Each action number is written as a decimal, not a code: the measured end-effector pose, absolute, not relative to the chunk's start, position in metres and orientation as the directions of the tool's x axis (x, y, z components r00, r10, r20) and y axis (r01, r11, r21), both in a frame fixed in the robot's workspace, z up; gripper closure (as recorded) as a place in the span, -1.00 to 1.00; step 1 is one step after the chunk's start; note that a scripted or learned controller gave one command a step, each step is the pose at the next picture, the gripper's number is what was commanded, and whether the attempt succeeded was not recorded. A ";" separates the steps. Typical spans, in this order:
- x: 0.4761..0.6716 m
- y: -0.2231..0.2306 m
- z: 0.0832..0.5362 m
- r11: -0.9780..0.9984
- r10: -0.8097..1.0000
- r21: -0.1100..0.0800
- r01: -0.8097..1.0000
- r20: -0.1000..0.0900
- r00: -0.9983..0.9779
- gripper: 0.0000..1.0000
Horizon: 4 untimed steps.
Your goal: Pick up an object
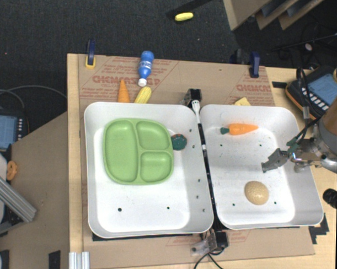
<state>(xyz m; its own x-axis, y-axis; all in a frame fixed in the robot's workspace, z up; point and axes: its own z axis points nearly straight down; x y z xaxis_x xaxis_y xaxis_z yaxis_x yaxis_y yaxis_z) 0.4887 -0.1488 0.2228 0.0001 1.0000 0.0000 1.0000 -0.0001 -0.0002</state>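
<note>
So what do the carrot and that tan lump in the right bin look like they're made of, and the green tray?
Carrot: likely moulded plastic, with uniform orange colour and a green stub end. Tan lump: possibly foam or soft plastic, with a matte, mottled surface; hard to tell. Green tray: rigid plastic, with smooth moulded compartments and a slight sheen.

Two white bins (149, 219) are set on a tan bench (73, 172) printed with red lettering. A pale green divided plate (138, 151) and a dark teal ball (179, 141) are seen in the left bin. In the right bin, an orange carrot (239, 129) with a green tip is seen at 12 o'clock and a beige potato (256, 193) at 6 o'clock. A blue-and-white bottle (145, 67) is seen beyond the bins.
</note>
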 end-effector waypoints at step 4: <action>0.493 -0.058 0.258 0.002 1.000 -0.004 1.000 0.002 -0.002 1.00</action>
<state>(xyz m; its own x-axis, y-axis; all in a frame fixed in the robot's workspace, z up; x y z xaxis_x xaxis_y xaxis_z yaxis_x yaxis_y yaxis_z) 0.4934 -0.0580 0.2579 -0.0020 1.0000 0.0015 1.0000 0.0020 -0.0037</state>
